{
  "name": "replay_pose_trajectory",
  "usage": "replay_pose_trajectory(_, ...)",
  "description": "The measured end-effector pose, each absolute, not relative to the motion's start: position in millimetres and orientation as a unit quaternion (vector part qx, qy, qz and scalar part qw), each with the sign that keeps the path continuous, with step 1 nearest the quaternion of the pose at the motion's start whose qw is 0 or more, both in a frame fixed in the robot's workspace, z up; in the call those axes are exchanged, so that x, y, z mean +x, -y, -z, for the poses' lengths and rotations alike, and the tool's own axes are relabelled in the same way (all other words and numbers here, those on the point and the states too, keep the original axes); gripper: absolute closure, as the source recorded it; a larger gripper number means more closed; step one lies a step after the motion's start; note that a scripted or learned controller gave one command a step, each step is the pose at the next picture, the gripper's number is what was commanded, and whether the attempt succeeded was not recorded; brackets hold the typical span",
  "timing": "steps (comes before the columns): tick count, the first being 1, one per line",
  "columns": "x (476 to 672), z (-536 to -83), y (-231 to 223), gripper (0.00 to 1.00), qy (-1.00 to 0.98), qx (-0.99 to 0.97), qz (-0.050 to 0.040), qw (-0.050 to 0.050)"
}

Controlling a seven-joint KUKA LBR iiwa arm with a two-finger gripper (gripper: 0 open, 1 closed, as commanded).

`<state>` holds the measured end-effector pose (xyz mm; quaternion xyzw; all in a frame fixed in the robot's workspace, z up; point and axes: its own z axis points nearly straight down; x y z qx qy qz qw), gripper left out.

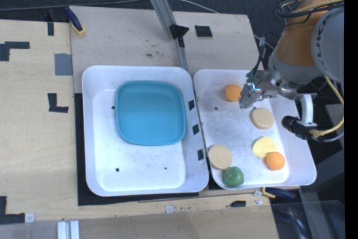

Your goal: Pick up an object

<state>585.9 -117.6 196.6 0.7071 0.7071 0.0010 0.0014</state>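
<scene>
Gripper [250, 97] sits low in the right bin [254, 179], just beside the small orange ball [233, 92] at the bin's far end; can't tell its state, nothing visibly held. That ball is the likely target: looks like light toy food, smooth and round, so it'll probably roll or squirt out unless taken across its widest part from straight above. Beige disc [262, 118] just in front of the gripper is flat, so edges are the only grip and harder. Also in the bin: second beige disc [220, 156], green ball [233, 176], yellow piece [264, 146] touching another orange ball [274, 160]. Left bin [98, 179] holds a blue plate [150, 112]. Gripper tips and any contact with the ball are lost under the wrist body; materials are a guess.
</scene>
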Motion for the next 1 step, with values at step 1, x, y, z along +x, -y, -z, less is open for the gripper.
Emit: replay_pose_trajectory(1, 586.4, -236.4, 117.6, 1.00, -0.707, 0.707, -0.0008, 0.001)
